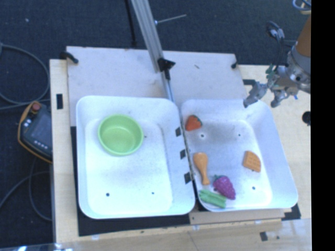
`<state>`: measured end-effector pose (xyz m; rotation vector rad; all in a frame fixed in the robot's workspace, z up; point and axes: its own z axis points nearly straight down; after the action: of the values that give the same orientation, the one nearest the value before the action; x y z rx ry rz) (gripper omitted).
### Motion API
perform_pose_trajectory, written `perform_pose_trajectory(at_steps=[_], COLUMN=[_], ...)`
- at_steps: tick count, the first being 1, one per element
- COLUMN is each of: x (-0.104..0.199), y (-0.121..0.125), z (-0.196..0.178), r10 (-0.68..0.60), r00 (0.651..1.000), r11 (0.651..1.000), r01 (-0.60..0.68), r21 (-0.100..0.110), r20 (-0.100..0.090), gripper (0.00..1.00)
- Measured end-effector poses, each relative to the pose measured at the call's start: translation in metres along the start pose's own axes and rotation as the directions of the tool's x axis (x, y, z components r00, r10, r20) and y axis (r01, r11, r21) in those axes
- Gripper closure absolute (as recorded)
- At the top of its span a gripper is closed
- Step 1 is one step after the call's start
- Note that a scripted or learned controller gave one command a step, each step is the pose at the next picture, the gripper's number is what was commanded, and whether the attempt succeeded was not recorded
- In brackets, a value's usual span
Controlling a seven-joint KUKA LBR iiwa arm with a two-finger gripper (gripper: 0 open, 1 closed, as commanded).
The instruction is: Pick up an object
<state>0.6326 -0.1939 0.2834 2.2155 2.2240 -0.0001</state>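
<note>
The gripper (257, 94) hangs over the upper right corner of the right bin (280, 156), at the end of the grey arm that comes in from the right edge; nothing sits between its fingers, and whether they are spread or pressed together cannot be told from this slant. All the toys lie below it and to its left in the picture, none touching it. Nearest is the strawberry (193, 122), well to the gripper's left and a little lower, against the bin's left wall, with its green cap toward the upper right and its red tip toward the lower left. The orange wedge (252, 161), perhaps a slice of bread, lies almost straight below the gripper, well apart, its long axis running from upper left to lower right. The drumstick (201, 166) lies lower left of the gripper, its long axis near vertical in the picture, broad end up and narrow end pointing down and slightly right. Just beside that narrow end is the purple grape bunch (224, 186), tapering toward the lower right. The green vegetable (212, 198) lies farthest from the gripper, at the bin's lower left corner, stretched from upper left to lower right. In the left bin (125, 192), far to the gripper's left, stands a green bowl (121, 135), upright.
</note>
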Motion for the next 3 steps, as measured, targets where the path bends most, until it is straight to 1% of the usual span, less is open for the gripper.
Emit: perform_pose_trajectory(at_steps=[1, 2, 3], x=[0.0, -0.007, -0.012], y=[0.0, -0.001, -0.004], z=[0.0, 0.062, 0.105], r10=[0.0, 0.004, 0.005], r00=[1.0, 1.0, 1.0], r11=[1.0, 1.0, 1.0], r01=[0.0, -0.004, -0.005], r21=[0.001, 0.006, 0.005], r20=[0.001, 0.0, 0.001], gripper=[0.0, 0.0, 0.0])
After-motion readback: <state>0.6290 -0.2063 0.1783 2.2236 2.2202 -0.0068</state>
